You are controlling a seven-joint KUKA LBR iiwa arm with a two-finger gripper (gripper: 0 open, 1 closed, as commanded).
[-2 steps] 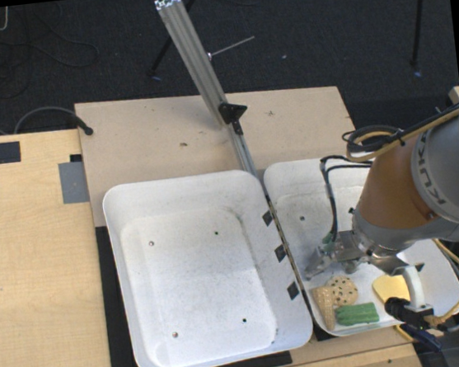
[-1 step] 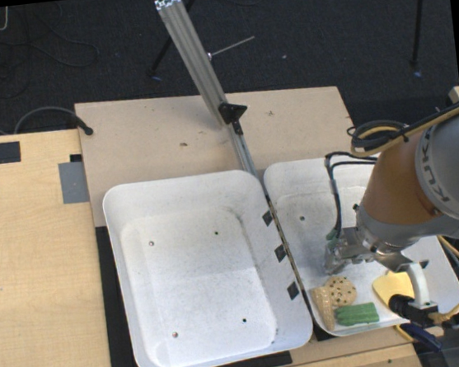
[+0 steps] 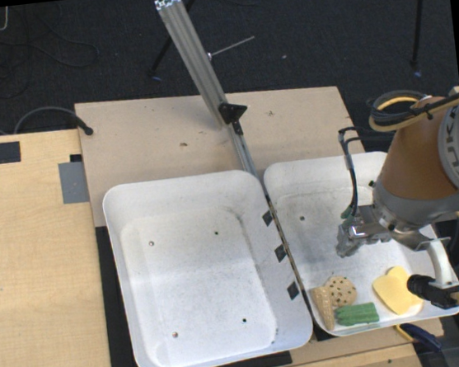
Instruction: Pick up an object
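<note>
The arm's gripper [image 3: 354, 236] hangs over the right bin [image 3: 315, 201], and whether it is parted or closed cannot be told from above. Nothing visible sits in it. Near the bin's front edge lie a speckled cookie [image 3: 339, 290], a green block [image 3: 357, 314] and a yellow piece [image 3: 395, 292].

Bins [image 3: 202, 352]: white, matt, faintly speckled plastic. Worktop [image 3: 32, 269]: pale wood-grain, smooth. Slanted rail [image 3: 198, 66]: ribbed bare metal; gripper [image 3: 354, 236] shiny metal.

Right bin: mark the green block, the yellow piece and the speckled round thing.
green block [image 3: 357, 314], camera view, middle of its top face
yellow piece [image 3: 395, 292], camera view, centre of its visible surface
speckled round thing [image 3: 339, 290], camera view, middle of the disc
</note>
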